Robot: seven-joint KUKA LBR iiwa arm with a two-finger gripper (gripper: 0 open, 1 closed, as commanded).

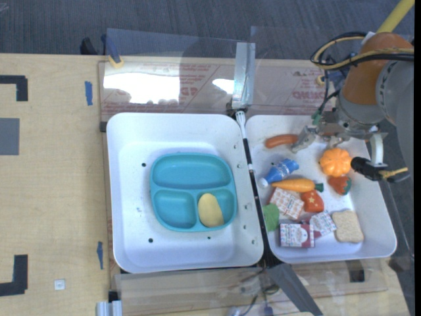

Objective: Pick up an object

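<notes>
Grey metal jaws (308, 139) hang low over the far part of the right bin (385, 232), reaching in from the arm (388, 78) with its orange band at the right edge; how far they stand open I cannot tell, since they show only as a small grey shape, and nothing can be seen between them. Just left of them lies a sausage (281, 139), orange-red, close to the tip but whether touching I cannot tell. Right of them, near the wrist, sits an orange pumpkin (335, 162), with a red piece (339, 185) just below it. Toward the bin's middle lies a blue bottle (281, 171) tilted, and below it a carrot (296, 185) lying across, its green end to the right. Under the carrot are a red tomato (313, 201), a patterned red-and-white packet (287, 204) and a green piece (270, 217) at the left wall. At the near side stand a red carton (296, 235), a second small packet (323, 224) and a slice of bread (347, 227), all crowded close together. Beside this bin, sharing the middle wall, the left bin (125, 176) holds a turquoise tray (191, 173) with three compartments; a yellow lemon (210, 210) rests in its near right compartment. Both bins sit on the pale wooden desk (46, 196), which carries black and blue tape marks on its left part, and a clear panel (171, 78) lies behind the bins.
</notes>
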